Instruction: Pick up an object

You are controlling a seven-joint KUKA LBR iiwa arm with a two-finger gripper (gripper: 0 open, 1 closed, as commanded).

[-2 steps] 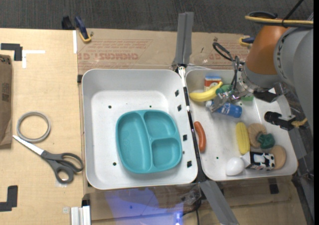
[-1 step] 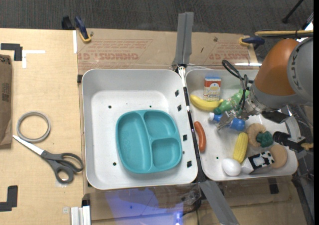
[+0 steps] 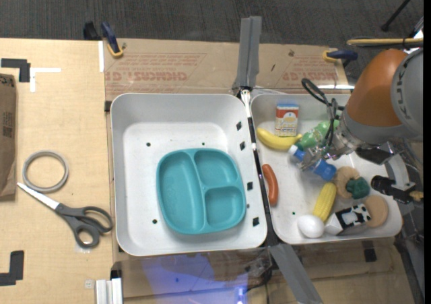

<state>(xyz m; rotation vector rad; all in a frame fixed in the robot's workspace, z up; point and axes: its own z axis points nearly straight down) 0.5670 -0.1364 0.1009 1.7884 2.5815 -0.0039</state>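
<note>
Gripper (image 3: 322,153) sits low in the right bin (image 3: 286,223), center-right of frame, down among a green bottle (image 3: 314,137) and a blue-capped clear bottle (image 3: 304,156); can't tell its opening, too cluttered. Crowded close round it: banana (image 3: 277,139) and small carton (image 3: 286,119) to the upper left, hot dog (image 3: 271,183) at the left wall, corn cob (image 3: 324,201), white egg (image 3: 310,226) and a black-white cow toy (image 3: 353,218) below. Left bin (image 3: 131,181) holds a teal divided plate (image 3: 201,190); scissors (image 3: 69,214) and tape roll (image 3: 45,170) lie on the tabletop (image 3: 64,104) at far left.
</note>
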